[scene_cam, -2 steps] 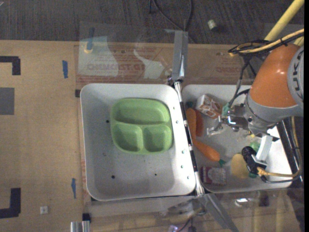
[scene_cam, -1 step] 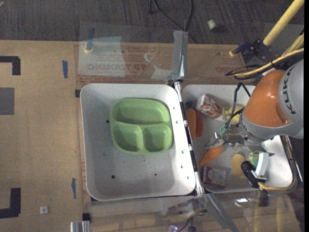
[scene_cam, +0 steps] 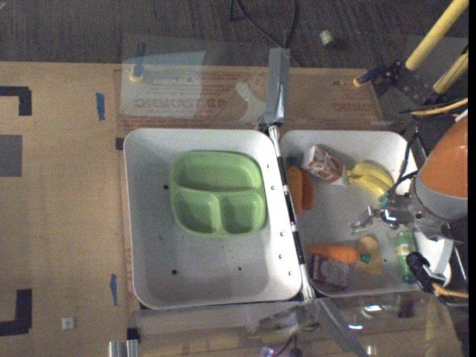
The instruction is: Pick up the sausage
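Note:
The sausage [scene_cam: 300, 189] is a reddish-orange stick lying lengthwise against the left wall of the right bin [scene_cam: 349, 137], near its back. My gripper [scene_cam: 378, 216] hangs over the right half of that bin, well to the right of the sausage and apart from it. Its metal tip sits between the bananas and a pale yellow piece. The grey arm with its orange band [scene_cam: 450, 169] comes in from the right edge.
The right bin also holds a small carton [scene_cam: 324, 163], bananas [scene_cam: 372, 178], a carrot [scene_cam: 338, 254], a dark red packet [scene_cam: 331, 272], a pale yellow piece [scene_cam: 369, 248] and a green bottle [scene_cam: 405, 253]. The left bin [scene_cam: 149, 222] holds a green divided plate [scene_cam: 219, 193].

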Controlling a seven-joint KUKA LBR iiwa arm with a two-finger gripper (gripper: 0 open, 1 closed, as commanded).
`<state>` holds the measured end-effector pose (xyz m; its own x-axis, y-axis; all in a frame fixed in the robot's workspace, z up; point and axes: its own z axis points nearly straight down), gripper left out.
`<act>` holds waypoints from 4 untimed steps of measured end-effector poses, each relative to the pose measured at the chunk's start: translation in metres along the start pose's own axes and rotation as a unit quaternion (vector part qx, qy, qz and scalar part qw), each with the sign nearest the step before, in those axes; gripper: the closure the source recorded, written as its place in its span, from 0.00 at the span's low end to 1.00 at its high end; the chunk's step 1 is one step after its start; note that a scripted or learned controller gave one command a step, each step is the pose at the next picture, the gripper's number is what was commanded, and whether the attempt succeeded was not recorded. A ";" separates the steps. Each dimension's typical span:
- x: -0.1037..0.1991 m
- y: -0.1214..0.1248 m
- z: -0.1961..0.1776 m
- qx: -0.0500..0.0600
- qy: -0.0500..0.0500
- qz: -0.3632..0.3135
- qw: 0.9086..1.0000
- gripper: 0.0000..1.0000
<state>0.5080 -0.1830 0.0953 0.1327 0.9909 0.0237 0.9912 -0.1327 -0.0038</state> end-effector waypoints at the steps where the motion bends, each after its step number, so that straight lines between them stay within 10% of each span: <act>1: 0.054 0.017 0.008 -0.007 -0.013 -0.031 0.999 0.00; 2: 0.086 0.017 0.008 -0.005 -0.014 -0.133 0.991 0.00; 3: 0.084 0.068 0.008 -0.005 -0.013 -0.116 0.993 0.00; 4: 0.008 0.088 0.006 -0.004 -0.009 -0.156 0.988 0.00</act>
<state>0.5960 -0.1867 0.0892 -0.1792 0.9838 0.0045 0.9838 0.1792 0.0097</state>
